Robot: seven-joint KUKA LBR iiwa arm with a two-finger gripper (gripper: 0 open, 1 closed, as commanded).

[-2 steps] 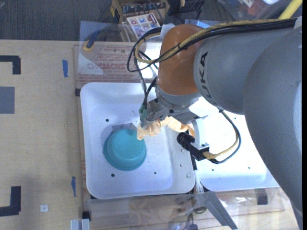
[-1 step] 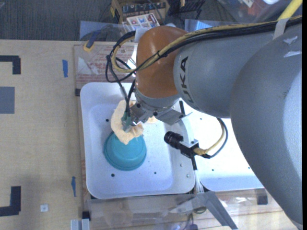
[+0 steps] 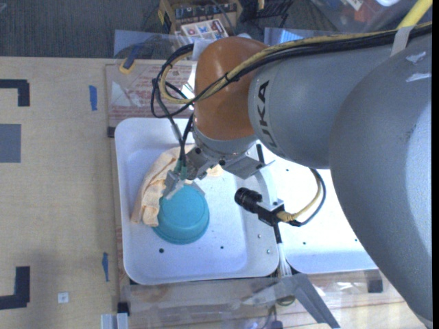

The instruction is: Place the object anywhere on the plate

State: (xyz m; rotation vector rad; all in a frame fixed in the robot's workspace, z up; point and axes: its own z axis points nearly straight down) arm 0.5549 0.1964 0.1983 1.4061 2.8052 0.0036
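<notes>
A blue cup [image 3: 182, 215] lies in the left white bin [image 3: 226, 259], towards its front left. Its far edge rests against a tan, pale-yellow flat thing [image 3: 152, 183] that may be the plate, which reaches from the bin's left wall towards the middle. My gripper [image 3: 176, 178] comes down from the orange wrist band [image 3: 223, 88] and meets the cup's far rim, right over the seam between cup and tan thing. The big grey arm hides the back of the bin and part of the tan thing.
A black cylinder on a cable [image 3: 250, 199] hangs from the arm just right of the cup. The right white bin [image 3: 322, 252] lies mostly under the arm. Wooden bench with blue tape marks [image 3: 92, 98] runs along the left.
</notes>
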